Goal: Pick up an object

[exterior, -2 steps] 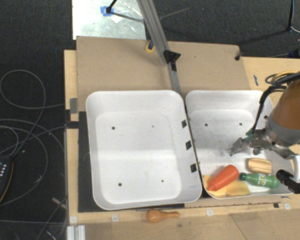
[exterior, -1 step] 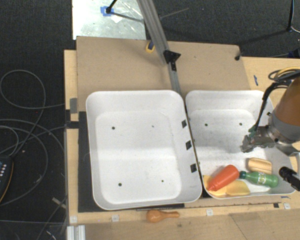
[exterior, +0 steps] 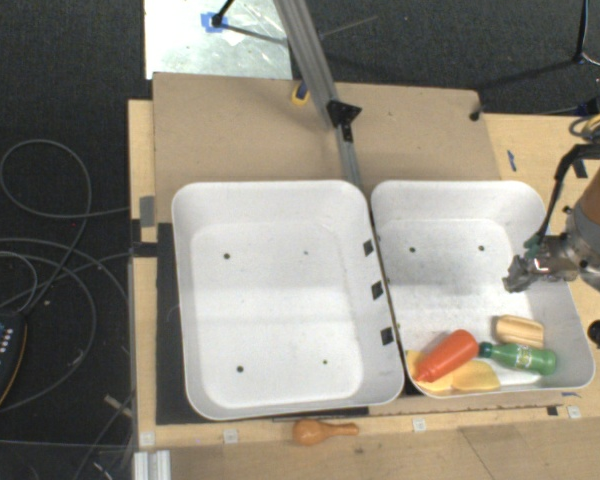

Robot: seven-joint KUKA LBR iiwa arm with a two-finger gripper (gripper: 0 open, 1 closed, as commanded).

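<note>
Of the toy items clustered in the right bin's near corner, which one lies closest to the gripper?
The tan bread-like piece, highest in the cluster, just below the gripper. The green bottle, orange carrot and yellow piece lie farther down.

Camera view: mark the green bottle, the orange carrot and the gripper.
green bottle (exterior: 521, 356): camera view, middle of its body.
orange carrot (exterior: 447, 355): camera view, middle of its length.
gripper (exterior: 513, 279): camera view, at its fingertips over the right bin.

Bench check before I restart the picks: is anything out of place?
Yes. A small orange-brown pear-shaped toy lies on the bench in front of the left bin, outside both bins. The other items cluster in the right bin's near corner.
</note>
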